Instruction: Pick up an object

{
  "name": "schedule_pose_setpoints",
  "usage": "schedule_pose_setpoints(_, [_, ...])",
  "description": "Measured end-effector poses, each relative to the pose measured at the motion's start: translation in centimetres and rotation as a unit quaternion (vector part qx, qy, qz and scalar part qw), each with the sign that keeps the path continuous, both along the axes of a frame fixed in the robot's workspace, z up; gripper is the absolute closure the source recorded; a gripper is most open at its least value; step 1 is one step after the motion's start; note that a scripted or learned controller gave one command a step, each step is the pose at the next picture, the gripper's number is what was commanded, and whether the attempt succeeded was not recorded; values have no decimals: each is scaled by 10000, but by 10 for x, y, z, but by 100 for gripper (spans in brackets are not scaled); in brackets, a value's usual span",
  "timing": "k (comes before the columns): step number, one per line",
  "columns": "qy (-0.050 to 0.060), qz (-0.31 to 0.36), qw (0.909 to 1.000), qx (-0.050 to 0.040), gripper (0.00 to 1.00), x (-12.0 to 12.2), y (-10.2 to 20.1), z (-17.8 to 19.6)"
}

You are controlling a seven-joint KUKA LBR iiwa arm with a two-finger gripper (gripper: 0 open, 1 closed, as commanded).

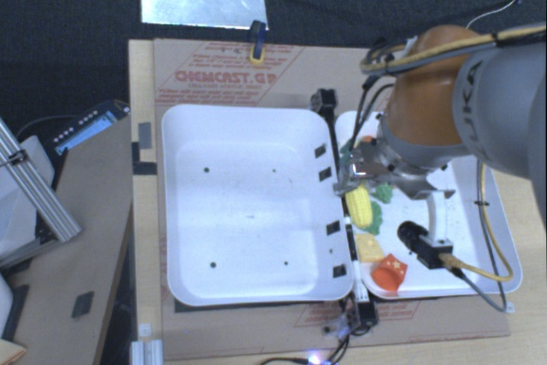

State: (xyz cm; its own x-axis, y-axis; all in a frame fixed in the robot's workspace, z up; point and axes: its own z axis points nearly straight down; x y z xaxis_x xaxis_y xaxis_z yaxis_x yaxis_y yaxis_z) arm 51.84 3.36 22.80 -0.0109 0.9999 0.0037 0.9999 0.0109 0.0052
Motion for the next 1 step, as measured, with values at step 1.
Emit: schedule_pose_setpoints(1, [15, -11, 10000, -12, 100, 14, 49, -10])
